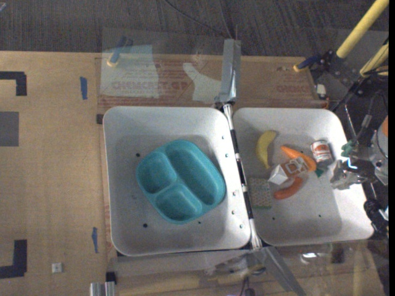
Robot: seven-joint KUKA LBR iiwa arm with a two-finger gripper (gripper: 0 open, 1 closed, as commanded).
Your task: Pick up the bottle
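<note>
Camera view looks down at a slant on two shallow white bins set side by side on a brown bench. Left bin (123, 165) holds a teal divided tray (180, 180) lying flat near its middle, with three compartments. Right bin (308, 227) holds a cluster of small things in its far half: a yellow banana (266, 147) nearest the divider, an orange carrot-like piece (299, 155) just right of it, a small white carton (287, 172) with a brown printed face, touching an orange sausage-shaped piece (289, 190) that curves under its near side, and a small red-and-white can (320, 150) towards the right wall. Which of these is the bottle cannot be told; nothing plainly bottle-shaped can be picked out among them. A patch of mesh (261, 193) lies on the bin floor beside the divider. At the right edge of the right bin the gripper (347, 176) hangs over the rim, apart from the cluster, with no object seen between its fingers; whether it is spread or closed cannot be told.
</note>
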